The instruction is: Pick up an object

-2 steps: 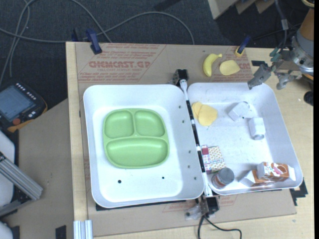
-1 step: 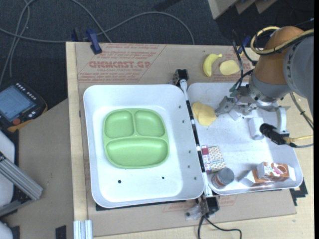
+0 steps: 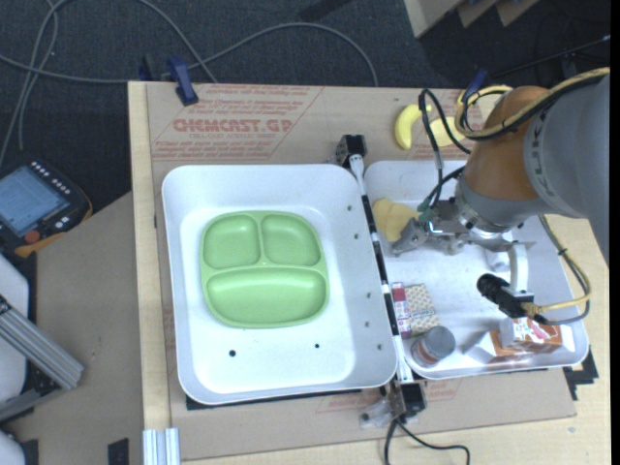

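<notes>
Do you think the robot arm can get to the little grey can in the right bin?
Probably yes. The can lies uncovered near the right bin's front corner, and the arm already hangs over that bin. The patterned packet sits close beside it.

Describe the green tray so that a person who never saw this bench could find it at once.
Look at the left white bin, the one away from the arm. The green tray lies flat in its middle. It has three compartments, two small above one wide, and it is the one green thing on the bench.
</notes>
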Controlling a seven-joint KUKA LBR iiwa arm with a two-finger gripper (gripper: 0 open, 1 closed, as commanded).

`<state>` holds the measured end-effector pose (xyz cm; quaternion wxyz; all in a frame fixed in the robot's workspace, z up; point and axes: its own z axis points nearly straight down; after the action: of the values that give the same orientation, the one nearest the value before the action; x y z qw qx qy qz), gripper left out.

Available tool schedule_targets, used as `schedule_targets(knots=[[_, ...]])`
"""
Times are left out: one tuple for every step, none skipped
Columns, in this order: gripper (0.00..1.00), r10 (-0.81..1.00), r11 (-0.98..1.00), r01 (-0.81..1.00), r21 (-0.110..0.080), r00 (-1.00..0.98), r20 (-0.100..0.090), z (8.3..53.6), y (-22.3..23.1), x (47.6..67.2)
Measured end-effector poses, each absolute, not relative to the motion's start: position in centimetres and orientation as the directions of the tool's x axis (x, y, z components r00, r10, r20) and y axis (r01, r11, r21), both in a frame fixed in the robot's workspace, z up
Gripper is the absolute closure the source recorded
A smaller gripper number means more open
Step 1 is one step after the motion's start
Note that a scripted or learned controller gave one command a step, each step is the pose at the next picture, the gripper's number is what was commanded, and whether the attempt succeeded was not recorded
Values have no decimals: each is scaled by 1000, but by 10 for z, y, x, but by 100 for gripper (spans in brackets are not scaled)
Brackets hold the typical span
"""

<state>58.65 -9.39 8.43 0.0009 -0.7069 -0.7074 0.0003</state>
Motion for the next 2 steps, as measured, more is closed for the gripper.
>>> schedule_targets(knots=[[0, 1000, 1, 1000, 1, -1, 0, 85, -92, 632], [0, 1000, 1, 1000, 2, -1, -1, 85, -104, 667]])
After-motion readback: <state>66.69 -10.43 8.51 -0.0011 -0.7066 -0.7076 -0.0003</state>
